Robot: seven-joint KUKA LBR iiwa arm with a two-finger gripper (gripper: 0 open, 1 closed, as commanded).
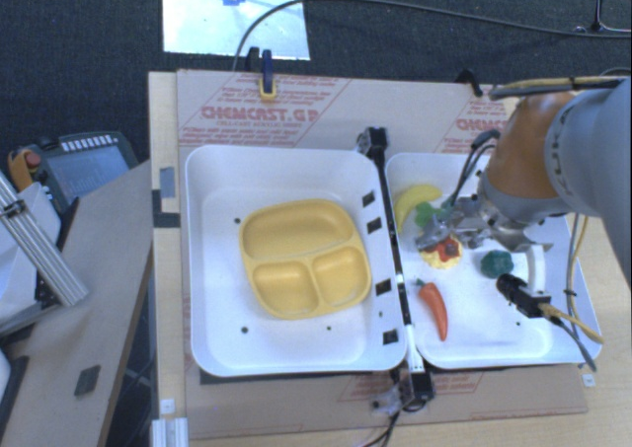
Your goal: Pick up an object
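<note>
Arm was seen reaching in from view-right, over the R bin (474,341). Landmark taken: carrot (434,309), orange w/ green top, lying on the R bin floor near the wall shared w/ the L bin (197,238), tip pointed toward the front edge.

- Gripper (441,230) was found just behind the carrot, low over the bin floor. Open/closed state could not be told; the tip was masked by the wrist body.
- Red-yellow toy (446,254) was noted directly behind the carrot, between it and the gripper, partly covered by the gripper. Contact could not be judged. It was seen resting on the floor.
- Banana (413,198) was noted further behind the carrot, beyond the gripper, close to the shared wall. A small green piece (427,211) was seen touching it on the gripper side.
- Teal lump (496,261) was noted behind and to view-right of the carrot, apart from the red-yellow toy.
- Yellow tray (301,258), 3 compartments, was noted well to view-left of the carrot, flat in the middle of the L bin.
</note>
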